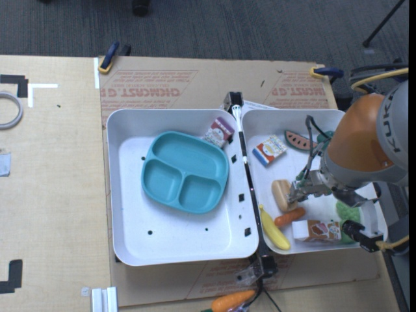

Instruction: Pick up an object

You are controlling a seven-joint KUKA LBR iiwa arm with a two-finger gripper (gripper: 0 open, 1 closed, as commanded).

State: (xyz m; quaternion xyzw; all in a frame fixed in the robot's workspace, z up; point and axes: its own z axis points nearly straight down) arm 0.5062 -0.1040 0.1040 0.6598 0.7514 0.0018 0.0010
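Observation:
My gripper (298,195) hangs low in the right bin (325,117), under the orange band of the arm (357,135). Its tip is right beside a tan bread roll (281,192) and just above an orange carrot-like piece (288,218). A yellow banana (273,230) lies along the bin's left wall. A white cube (299,229) and a brown snack packet (323,231) sit near the front wall. Further back are a small carton (269,150) and a watermelon slice (296,139). A green item (348,211) is partly hidden by the arm.
The left bin (123,194) holds a blue divided plate (185,172) and a small wrapped packet (219,131) at its back right corner. An orange object (233,299) lies on the cardboard in front of the bins. Clamps (234,101) join the bins.

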